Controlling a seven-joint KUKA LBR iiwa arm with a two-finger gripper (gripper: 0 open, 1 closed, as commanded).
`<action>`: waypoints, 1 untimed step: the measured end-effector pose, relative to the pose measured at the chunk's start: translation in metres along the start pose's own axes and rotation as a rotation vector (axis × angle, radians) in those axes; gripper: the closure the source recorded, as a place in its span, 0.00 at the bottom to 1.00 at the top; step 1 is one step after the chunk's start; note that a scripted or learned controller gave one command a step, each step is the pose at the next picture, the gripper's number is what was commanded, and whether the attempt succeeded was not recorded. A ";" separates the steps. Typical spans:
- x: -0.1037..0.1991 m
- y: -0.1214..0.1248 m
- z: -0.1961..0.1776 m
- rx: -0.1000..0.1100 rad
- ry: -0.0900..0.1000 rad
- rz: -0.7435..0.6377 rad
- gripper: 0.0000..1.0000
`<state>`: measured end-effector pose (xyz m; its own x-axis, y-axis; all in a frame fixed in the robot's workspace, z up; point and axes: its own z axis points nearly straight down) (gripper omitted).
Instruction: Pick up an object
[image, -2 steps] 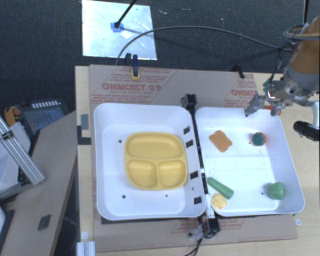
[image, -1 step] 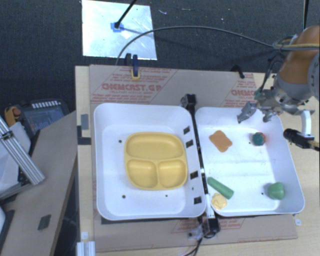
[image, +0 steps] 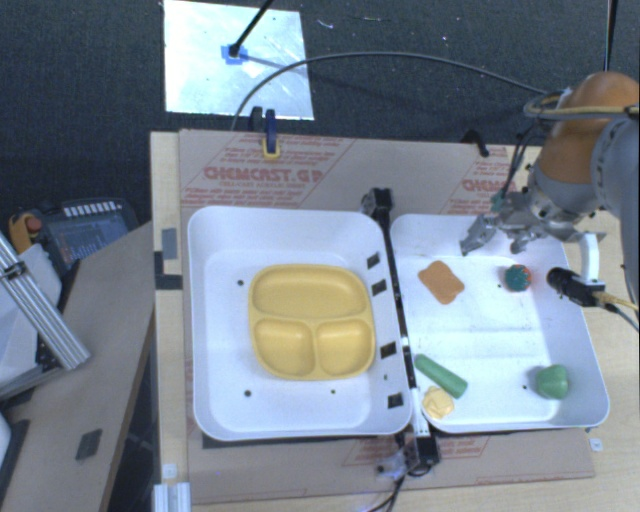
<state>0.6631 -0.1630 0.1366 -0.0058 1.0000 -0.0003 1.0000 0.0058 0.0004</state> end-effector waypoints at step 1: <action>0.000 0.001 -0.014 -0.006 -0.002 -0.002 1.00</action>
<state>0.6645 -0.1634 0.1504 -0.0078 1.0000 -0.0020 1.0000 0.0078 0.0059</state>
